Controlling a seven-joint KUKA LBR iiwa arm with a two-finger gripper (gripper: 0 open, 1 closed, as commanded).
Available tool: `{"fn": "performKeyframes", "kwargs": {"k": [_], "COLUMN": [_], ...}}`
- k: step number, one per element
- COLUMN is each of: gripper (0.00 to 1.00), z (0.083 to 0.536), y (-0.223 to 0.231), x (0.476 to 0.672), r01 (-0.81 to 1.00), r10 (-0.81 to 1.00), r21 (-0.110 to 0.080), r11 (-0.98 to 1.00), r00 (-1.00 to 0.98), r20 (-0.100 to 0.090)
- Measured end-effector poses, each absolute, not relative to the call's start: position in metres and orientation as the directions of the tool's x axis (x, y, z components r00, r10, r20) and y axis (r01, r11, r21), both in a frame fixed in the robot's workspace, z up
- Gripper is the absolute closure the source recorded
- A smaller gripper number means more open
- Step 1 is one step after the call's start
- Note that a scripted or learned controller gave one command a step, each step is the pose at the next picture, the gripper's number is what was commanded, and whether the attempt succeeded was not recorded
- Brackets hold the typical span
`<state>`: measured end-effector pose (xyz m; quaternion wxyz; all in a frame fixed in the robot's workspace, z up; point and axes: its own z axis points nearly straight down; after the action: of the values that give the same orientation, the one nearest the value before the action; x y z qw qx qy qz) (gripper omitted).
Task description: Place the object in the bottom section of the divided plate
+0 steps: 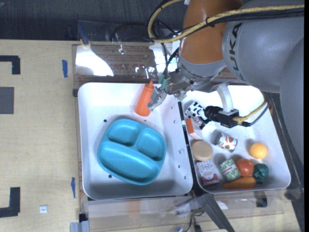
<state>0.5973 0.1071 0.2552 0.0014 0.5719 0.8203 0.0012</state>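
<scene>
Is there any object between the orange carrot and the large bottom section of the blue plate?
No. The carrot is at the gripper, above the blue plate in the left bin. Only bare bin floor lies between them.

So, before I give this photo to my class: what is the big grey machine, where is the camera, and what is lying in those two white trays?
The grey machine is a robot arm reaching in from the right; one camera looks down from above. Its gripper sits over the left bin, with an orange object at its fingers. Whether it truly holds it is hard to tell. A blue divided plate lies in that bin, nothing on it. The right bin holds toy food: an orange ball, a carrot, a small can.
</scene>
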Motion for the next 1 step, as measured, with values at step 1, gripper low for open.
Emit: {"fn": "performKeyframes", "kwargs": {"k": [1], "gripper": [1.00], "z": [0.2661], "y": [0.1075], "x": [0.5985], "r01": [0.938], "r10": [0.938], "r21": [0.008], "r11": [0.347], "r00": [-0.347], "r20": [-0.002]}}
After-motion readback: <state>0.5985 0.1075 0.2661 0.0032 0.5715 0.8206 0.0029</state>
